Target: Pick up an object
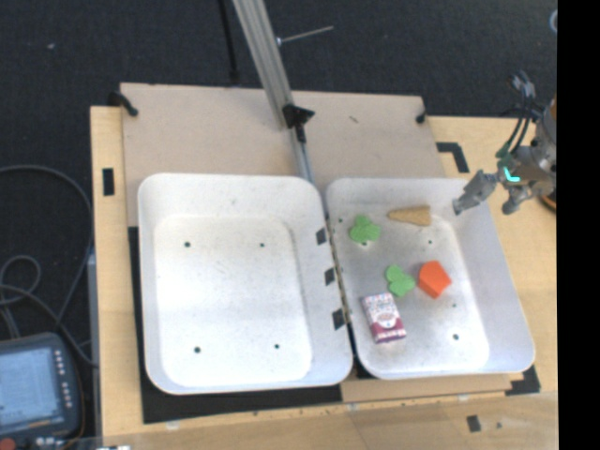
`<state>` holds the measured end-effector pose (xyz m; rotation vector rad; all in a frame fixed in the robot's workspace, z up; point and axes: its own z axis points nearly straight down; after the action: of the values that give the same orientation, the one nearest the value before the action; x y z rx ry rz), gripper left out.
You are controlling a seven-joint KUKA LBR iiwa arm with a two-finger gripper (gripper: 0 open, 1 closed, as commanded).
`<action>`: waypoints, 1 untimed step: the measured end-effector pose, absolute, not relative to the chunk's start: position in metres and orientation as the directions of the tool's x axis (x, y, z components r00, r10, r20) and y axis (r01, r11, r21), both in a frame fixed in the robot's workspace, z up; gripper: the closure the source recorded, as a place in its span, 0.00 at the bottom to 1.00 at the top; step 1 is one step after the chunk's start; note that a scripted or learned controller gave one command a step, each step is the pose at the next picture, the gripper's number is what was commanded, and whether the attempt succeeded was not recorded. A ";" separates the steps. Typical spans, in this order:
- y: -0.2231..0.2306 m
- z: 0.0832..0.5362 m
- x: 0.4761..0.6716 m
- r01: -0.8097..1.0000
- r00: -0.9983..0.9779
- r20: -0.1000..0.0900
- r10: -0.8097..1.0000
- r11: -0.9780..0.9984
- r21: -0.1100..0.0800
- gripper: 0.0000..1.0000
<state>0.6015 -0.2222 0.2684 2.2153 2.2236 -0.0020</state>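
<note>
- Objects for the pick all lay in the right-hand white plastic bin (506, 336); nearest the camera was a small maroon-and-white printed carton (383, 319), lying flat close to the bin's left wall. It looked light and stiff, with flat sides that would suit a pinch across its narrow width.
- Orange block (433, 278) sat just beyond, beside a green clover-shaped piece (400, 281), the two nearly touching. The block seemed rigid and light, probably the easiest hold, though its green neighbour crowded one side.
- Second green clover-shaped piece (365, 232) lay further back, apart from the rest; low and lobed, it might slip from a pinch.
- Tan cone-shaped piece (411, 216) lay on its side near the far wall; its taper could squirt out of a squeeze.
- Robot's hand (492, 190) hovered over the bin's far right corner, holding nothing; whether it was spread or clenched I could not tell.
- Left-hand white bin (150, 251) and the pale wooden worktop (108, 279) beneath left ample room; the bin floors looked smooth and likely slippery.
</note>
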 end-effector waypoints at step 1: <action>-0.216 0.217 0.608 1.000 -0.005 -0.001 1.000 0.005 -0.003 0.00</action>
<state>0.6083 -0.2157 0.2169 2.2165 2.2275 -0.0044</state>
